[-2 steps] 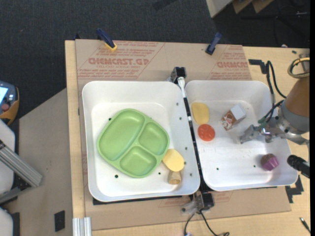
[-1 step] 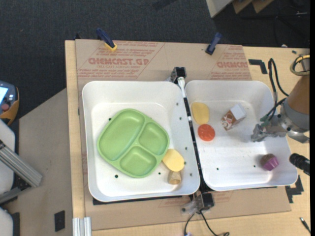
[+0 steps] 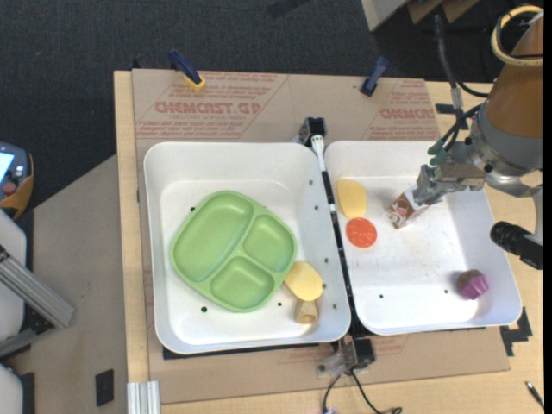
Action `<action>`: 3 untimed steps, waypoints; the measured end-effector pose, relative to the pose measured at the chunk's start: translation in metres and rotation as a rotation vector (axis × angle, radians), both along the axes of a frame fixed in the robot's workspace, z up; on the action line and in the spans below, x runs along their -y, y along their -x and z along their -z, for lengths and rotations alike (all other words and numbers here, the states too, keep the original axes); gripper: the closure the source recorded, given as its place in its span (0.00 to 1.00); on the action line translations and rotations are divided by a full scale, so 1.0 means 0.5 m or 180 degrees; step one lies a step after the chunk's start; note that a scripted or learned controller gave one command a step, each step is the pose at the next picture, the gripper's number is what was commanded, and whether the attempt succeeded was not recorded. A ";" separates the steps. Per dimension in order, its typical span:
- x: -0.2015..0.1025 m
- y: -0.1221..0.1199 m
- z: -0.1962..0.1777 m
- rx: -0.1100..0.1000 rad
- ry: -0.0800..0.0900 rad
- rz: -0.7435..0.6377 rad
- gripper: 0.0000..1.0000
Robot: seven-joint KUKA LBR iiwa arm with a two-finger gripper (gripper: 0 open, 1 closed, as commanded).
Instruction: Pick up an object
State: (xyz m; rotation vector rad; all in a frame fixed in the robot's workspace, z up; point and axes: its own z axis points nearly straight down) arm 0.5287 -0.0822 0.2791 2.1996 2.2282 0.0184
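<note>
A dark carpeted floor surrounds the table, whose top is covered by brown cardboard printed with red lettering and pinned at the far edge by two blue clamps. Two shallow white bins sit side by side on it: the left bin lies well to the left of the end effector, and the right bin lies under and around it. The grey arm, with its orange band, reaches in from the right over the right bin's far corner. In the left bin rests a green divided plate, with a pale yellow toy piece with a tan stem just beside its near right edge. In the right bin, left of the end effector, lie a yellow lemon-shaped toy and, touching its near side, a round orange-red toy; a small purple toy sits nearer the front right corner, well apart. The end effector hangs low in the bin, its tip right at a small brown and white block that lies tilted just to its lower left; whether its fingers are spread or pressed together cannot be told, nor whether the block is between them.
</note>
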 end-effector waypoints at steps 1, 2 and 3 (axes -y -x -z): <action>-0.112 0.100 -0.283 -0.0001 -0.0004 0.0012 1.00; -0.192 0.098 -0.528 0.0008 -0.0003 0.0022 1.00; -0.013 0.056 -0.512 -0.0034 0.0013 0.0066 1.00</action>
